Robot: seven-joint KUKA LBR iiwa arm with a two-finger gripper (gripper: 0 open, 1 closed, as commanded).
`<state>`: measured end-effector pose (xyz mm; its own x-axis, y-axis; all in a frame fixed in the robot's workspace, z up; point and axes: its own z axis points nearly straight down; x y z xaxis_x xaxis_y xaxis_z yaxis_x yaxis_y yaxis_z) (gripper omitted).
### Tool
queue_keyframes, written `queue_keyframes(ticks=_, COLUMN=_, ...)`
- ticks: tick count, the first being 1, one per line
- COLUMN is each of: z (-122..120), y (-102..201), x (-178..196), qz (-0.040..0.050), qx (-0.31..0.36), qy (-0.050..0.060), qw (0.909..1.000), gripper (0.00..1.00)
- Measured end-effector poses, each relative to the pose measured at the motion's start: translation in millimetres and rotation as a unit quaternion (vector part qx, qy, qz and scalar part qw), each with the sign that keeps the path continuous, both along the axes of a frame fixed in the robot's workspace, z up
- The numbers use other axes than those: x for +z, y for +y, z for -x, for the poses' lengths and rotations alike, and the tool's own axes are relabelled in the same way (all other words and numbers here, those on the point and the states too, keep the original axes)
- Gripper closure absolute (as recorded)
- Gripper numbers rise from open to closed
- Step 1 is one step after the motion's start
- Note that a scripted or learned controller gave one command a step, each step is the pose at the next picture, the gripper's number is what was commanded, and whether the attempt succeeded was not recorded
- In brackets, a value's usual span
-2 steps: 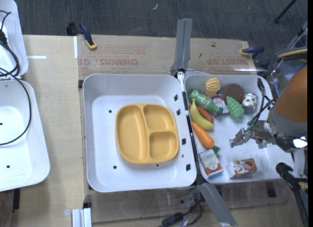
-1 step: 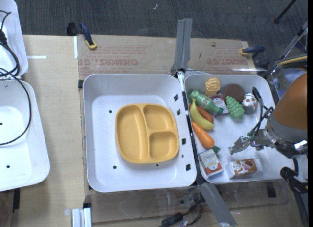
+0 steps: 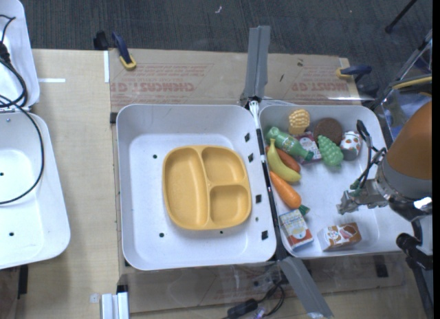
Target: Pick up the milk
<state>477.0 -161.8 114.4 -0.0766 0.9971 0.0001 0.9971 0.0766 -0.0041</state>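
The milk [image 3: 294, 228], a small white carton, lies at about 7 o'clock in the right bin [image 3: 364, 250], just below the carrot [image 3: 284, 190] and beside a brown carton [image 3: 342, 236] at its 3 o'clock. The gripper [image 3: 352, 203] hovers at about 2 o'clock from the milk, holding nothing, though how far its fingers are apart I cannot tell. To do this well, I judge it should shift toward 8 o'clock, centre over the white carton and descend clear of its neighbours.

I see the pincer [image 3: 346, 204] low over the right bin [image 3: 385, 122], just above a brown carton [image 3: 342, 236]. The milk carton [image 3: 295, 229] lies beside a carrot [image 3: 285, 190]. A yellow divided plate [image 3: 206, 187] sits in the left bin [image 3: 134, 187].
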Motion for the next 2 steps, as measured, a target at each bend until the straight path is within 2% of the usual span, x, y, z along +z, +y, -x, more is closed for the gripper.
queue_keyframes(ticks=1, z=0, y=0, x=0, qz=-0.0001, qx=0.0, qy=0.0, qw=1.0, gripper=0.0)
queue_keyframes(ticks=2, z=0, y=5, x=-24, qz=-0.0009, qx=0.105, qy=0.0, qw=0.9945, gripper=0.0)
